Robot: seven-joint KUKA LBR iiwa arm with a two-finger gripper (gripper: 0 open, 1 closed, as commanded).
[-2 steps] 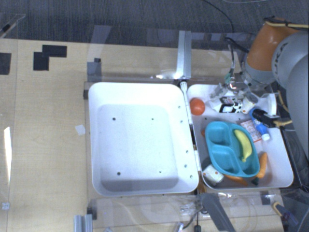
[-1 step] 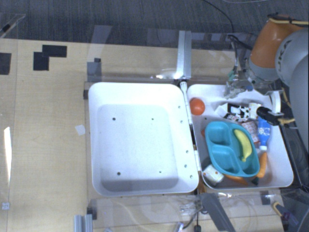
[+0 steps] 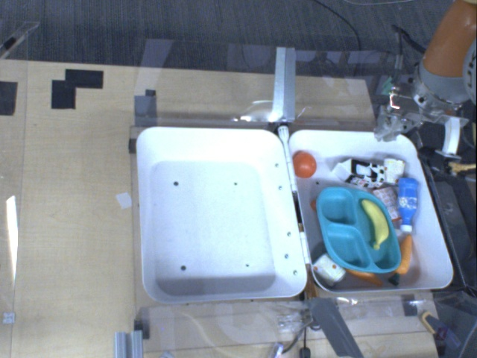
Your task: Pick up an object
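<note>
Gripper is seen above the far rim of the right bin, near its far right corner; finger state cannot be told. Objects are crowded in that bin: orange ball by the dividing edge, blue divided tray holding a banana, blue bottle alongside. Left bin offers open floor.
</note>
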